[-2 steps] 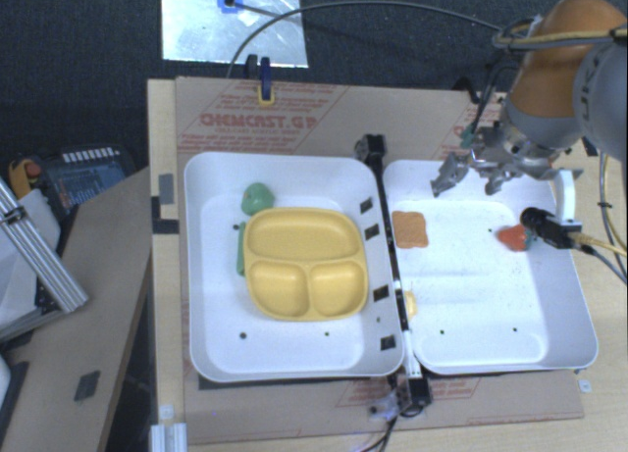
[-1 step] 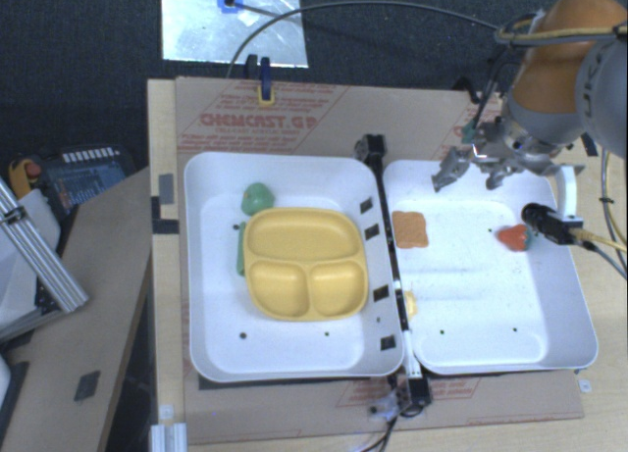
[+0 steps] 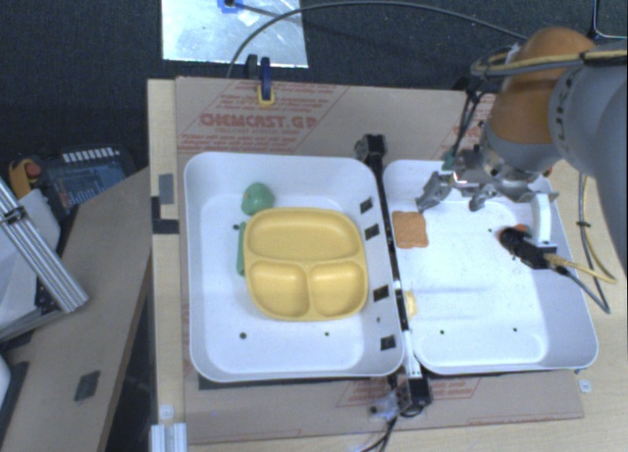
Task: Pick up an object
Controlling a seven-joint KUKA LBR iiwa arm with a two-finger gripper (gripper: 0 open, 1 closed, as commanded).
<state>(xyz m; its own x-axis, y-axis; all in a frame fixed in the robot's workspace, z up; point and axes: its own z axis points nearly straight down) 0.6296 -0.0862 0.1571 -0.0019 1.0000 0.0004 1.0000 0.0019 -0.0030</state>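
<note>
Over the right bin (image 3: 471, 327): that's where the gripper (image 3: 454, 197) hangs, up near the back edge, with the arm coming in from the view's right.
Gripper state: fingers look spread wide with nothing between them, so it's carrying nothing as far as I can see.
Orange slab (image 3: 410, 229): flat brownish-orange rectangle, kinda toast-looking, lying on the right bin's floor just beside the divider (image 3: 385, 244). It's the closest thing to grab.
Which way: from the gripper the slab lies toward the view's left and a bit to the front. Near, but not touching.
Long axis: roughly back-to-front, parallel to the divider.
Next move, my guess: slide left and forward, come down, and close across the short side. It lies really flat though, so the fingers could just skate over it.
Left bin (image 3: 218, 327): yellow tray (image 3: 299, 264) with a green thing (image 3: 258, 197) peeking out at its back-left corner, well apart from the gripper.
Small yellow bit (image 3: 408, 303): right by the divider — can't tell what it is.
</note>
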